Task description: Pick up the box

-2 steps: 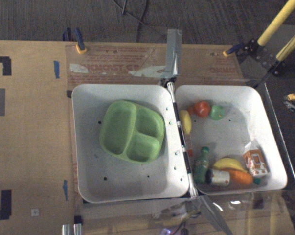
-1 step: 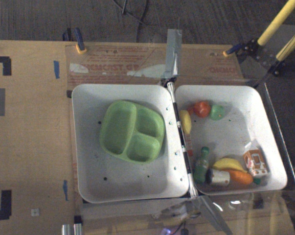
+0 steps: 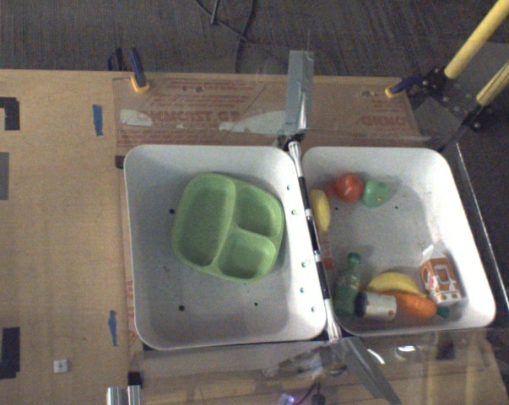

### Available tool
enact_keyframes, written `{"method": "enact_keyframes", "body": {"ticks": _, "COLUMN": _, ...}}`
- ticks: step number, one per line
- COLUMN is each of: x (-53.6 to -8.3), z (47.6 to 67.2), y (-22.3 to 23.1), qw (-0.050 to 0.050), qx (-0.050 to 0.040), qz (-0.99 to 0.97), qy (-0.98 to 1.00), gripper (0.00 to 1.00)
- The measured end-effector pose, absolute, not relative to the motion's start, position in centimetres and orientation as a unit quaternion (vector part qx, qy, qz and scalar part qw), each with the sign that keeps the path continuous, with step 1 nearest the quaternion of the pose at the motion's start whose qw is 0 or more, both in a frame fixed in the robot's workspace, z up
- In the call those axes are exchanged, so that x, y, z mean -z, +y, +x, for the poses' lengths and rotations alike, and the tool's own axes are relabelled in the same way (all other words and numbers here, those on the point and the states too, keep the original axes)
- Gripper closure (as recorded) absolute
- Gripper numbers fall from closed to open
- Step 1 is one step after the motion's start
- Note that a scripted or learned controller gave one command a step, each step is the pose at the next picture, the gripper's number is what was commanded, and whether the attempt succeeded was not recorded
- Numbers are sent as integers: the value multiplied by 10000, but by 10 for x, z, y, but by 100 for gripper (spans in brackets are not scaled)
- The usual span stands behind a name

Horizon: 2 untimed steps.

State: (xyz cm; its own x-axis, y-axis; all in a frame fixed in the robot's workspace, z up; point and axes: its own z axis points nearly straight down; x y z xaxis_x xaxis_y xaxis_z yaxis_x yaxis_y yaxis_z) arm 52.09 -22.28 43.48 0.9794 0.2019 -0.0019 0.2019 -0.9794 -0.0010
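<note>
Lay tilted against the right wall of the right bin [image 3: 457, 184], near its front right corner: the box [image 3: 441, 279], beside 1 carrot [image 3: 417, 306]. Long axis ran back-to-front.

Green three-compartment plastic plate [image 3: 230, 225] sat in left white bin [image 3: 144, 251]. Right white bin [image 3: 440, 171] held red tomato [image 3: 348, 186], green pepper [image 3: 375, 193], two yellow bananas [image 3: 320, 209], orange carrot [image 3: 416, 306], green bottle [image 3: 348, 283].
</note>
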Motion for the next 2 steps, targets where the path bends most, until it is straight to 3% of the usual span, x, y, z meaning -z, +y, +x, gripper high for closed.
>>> {"method": "enact_keyframes", "body": {"ticks": 1, "x": -434, "z": 522, "y": -206, "qw": 9, "qx": -18, "qz": -9948, "qy": -1014, "gripper": 0}}
{"method": "enact_keyframes", "body": {"ticks": 2, "x": -444, "z": 524, "y": -205, "qw": 5, "qx": -25, "qz": -9946, "qy": -1036, "gripper": 100}}
